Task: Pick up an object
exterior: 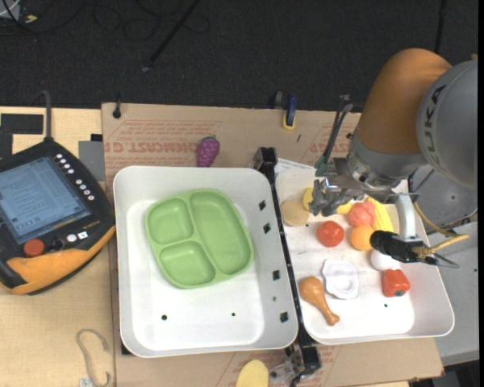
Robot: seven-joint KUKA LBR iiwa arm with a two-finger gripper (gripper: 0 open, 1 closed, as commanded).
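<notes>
1. Left white bin point(137, 313) holds a green divided tray point(198, 238).
2. Right white bin point(423, 317): chicken drumstick point(318, 298), tomato point(331, 233), white fried egg point(340, 278), orange point(361, 238), red pepper point(395, 282).
3. My gripper point(327, 193) hangs low over the right bin's back left area, just above the tomato; can't tell how it's set.
4. Nothing visibly held.

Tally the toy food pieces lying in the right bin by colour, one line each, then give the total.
Red: 2, tomato and pepper
Orange: 1
Pink: 1
Yellow: 1
Tan or brown: 2, disc and drumstick
White: 1
Total: 8
</notes>
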